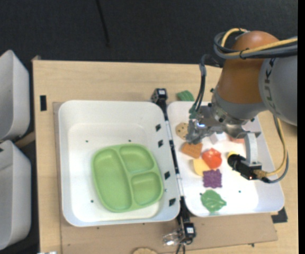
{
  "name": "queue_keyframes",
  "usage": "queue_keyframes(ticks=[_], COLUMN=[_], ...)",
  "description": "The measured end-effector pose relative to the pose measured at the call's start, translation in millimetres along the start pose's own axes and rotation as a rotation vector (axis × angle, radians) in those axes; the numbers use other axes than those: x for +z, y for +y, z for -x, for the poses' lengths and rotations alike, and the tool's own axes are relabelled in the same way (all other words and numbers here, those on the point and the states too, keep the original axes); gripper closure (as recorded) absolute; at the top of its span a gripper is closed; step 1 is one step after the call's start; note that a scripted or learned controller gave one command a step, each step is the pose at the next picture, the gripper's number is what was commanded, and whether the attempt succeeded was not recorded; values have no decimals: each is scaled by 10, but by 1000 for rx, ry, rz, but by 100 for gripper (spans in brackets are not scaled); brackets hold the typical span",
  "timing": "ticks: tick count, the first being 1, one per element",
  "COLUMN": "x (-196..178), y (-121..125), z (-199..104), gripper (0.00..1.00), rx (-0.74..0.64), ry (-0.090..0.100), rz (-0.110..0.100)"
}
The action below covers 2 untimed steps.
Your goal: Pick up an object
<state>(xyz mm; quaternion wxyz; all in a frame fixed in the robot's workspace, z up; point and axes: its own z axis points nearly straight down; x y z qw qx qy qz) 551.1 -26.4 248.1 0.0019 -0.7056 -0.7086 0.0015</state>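
Camera view looks down at a slant on a tan bench (46, 157) carrying two shallow white bins side by side. Largest of them is the left bin (78, 120), which holds a green divided tray (126, 178) lying flat toward its near right part. Next to it sits the right bin (271, 194), over whose far half the grey arm (285, 89) with its orange band (242, 73) reaches in from the right. Its gripper (197, 131) hangs low over the bin's far left area, just above an orange wedge (191, 150); whether its jaws are open or closed cannot be told, and nothing is seen between them. Small toy pieces lie clustered in the right bin: a red tomato-like piece (212, 157) touching a yellow piece (199, 166), a purple piece (212, 179) just nearer, a green leafy piece (212, 200) nearest the front, and a small brown cookie-like disc (181, 128) by the left wall. A dark green piece (185, 95) rests on the bench beyond the bin.
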Motion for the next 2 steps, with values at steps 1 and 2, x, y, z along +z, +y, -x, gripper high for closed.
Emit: queue_keyframes(ticks=[1,2], x=[18,172], y=[-33,47], z=[11,65], gripper=[100,100], rx=[3,7], ry=[0,-2], rz=[-1,-3])
